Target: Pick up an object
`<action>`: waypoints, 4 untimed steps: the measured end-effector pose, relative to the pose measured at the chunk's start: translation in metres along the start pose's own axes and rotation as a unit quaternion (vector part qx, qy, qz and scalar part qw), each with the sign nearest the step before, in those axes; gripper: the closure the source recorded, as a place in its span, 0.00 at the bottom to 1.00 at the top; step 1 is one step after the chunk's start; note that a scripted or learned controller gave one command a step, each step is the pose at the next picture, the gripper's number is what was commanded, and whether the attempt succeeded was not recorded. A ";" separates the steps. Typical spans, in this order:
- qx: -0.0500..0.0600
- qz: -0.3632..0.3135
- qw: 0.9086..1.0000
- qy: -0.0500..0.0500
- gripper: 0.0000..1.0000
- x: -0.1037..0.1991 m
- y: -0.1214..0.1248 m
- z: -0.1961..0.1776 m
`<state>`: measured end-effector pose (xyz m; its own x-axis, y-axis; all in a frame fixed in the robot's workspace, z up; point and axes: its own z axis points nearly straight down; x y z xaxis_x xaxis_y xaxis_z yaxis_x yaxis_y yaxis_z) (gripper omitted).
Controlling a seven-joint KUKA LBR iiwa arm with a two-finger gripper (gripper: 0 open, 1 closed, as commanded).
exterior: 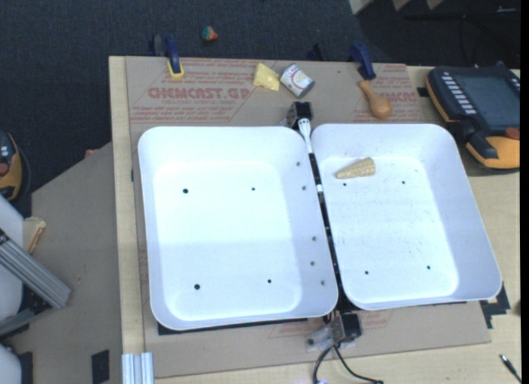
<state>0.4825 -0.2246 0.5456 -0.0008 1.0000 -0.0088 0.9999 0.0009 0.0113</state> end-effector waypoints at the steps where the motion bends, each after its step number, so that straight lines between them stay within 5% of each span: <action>1: 0.006 -0.004 1.000 0.006 0.00 0.086 -0.003 0.011; 2: 0.003 0.000 1.000 0.003 1.00 0.081 -0.002 0.000; 4: -0.001 0.000 1.000 0.001 1.00 0.081 -0.001 -0.022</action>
